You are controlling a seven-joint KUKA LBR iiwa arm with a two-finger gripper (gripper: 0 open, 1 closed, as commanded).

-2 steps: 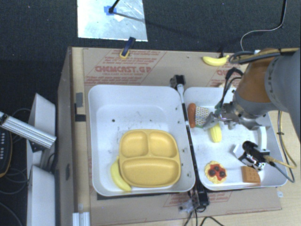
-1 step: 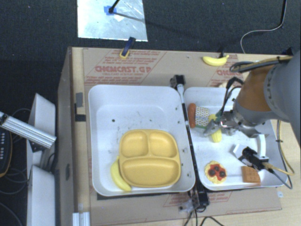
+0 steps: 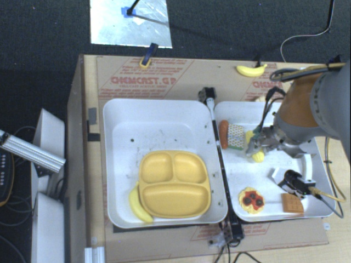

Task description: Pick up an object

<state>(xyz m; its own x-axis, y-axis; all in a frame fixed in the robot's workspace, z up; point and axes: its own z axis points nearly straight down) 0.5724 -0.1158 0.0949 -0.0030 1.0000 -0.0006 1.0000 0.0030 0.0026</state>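
Cardboard-topped bench point(image 3: 164, 78) on dark carpet point(image 3: 38, 48). In the right shallow white bin point(image 3: 241, 109), frame centre-right, the gripper point(image 3: 254, 146) stood at a small yellow lump point(image 3: 257, 157); its opening and the lump's axis could not be told

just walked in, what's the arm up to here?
The KUKA arm reaches in from the right, its gripper down in the right bin at a small yellow object, next to a checkered piece and a red sausage. Whether it has hold of anything can't be told. A toy pizza and a cracker lie toward the bin's front. The left bin holds a yellow divided plate with a banana beside it.
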